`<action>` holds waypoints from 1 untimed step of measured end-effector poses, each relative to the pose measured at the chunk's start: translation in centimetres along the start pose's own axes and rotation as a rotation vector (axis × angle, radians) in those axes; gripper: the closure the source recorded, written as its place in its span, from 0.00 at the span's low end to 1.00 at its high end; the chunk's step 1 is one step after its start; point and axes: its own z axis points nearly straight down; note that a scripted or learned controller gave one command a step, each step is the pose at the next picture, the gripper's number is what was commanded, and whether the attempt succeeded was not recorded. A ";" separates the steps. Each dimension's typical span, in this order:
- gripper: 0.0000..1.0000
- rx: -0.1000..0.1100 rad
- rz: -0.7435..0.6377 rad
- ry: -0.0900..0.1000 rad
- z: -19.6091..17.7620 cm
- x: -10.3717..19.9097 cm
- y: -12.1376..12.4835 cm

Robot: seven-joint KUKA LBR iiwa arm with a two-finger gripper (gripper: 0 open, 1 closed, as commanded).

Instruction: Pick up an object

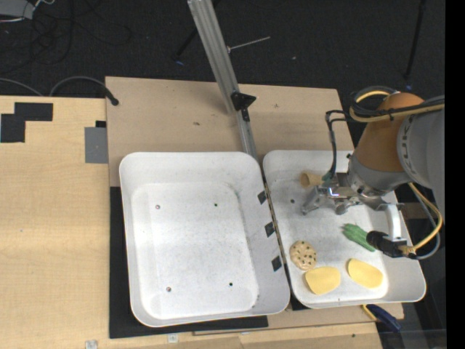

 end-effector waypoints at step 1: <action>1.00 0.002 0.004 0.001 -1.1 -0.1 -0.1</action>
